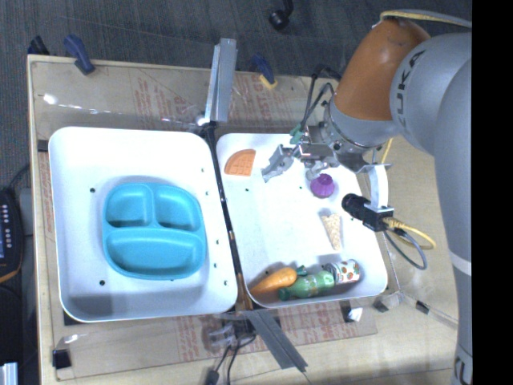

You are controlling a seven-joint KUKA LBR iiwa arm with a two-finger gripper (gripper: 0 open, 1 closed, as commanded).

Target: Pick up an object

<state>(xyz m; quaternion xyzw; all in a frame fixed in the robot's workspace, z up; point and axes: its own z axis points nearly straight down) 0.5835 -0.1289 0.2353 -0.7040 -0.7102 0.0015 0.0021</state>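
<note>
The counter (48,95) carried two white bins. The claw (280,160) hung over the right bin (272,231), fingers apart and empty, between the orange slice (240,163) and purple piece (322,185). Closing here risked grasping nothing.

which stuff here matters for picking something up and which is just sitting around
Job: gripper; candidates in the right bin: orange slice, purple piece, cone, carrot, green bottle, small can.

Lying about: left bin, blue tray, blue clamps.
</note>
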